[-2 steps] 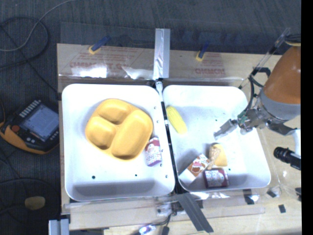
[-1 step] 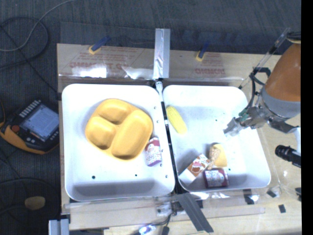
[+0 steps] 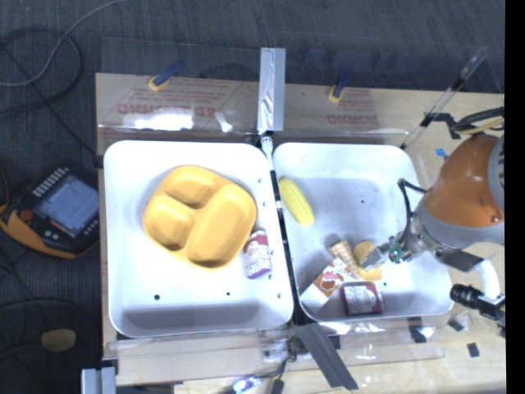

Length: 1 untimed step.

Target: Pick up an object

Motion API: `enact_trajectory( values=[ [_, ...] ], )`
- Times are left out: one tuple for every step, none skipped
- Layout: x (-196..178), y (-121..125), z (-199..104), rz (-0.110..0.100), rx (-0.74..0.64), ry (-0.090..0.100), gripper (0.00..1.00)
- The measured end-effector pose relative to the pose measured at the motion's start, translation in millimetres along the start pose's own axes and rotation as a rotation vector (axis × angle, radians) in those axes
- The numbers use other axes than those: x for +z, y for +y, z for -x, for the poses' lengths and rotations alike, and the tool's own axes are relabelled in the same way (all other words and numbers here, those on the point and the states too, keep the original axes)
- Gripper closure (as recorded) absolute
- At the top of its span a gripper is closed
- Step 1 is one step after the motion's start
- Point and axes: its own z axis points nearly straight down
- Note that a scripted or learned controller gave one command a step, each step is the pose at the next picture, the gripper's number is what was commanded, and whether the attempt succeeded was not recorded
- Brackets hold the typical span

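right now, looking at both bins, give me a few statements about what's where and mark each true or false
1. The big yellow bread-shaped object lies in the left bin. True.
2. The corn cob lies in the left bin beside the bread shape. False: it lies in the right bin, near the divider between the bins.
3. The gripper is low in the right bin, close to the small yellow item. True.
4. The dark red can stands upright in the middle of the left bin. False: it lies on its side near the front wall of the right bin.
5. A small can lies in the left bin at the bread shape's lower right. True.
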Motion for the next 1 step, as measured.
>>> enact_trajectory(
  values=[
    [10.9,99.0,-1.0,0.017,0.011,-0.013,1.0]
  ],
)
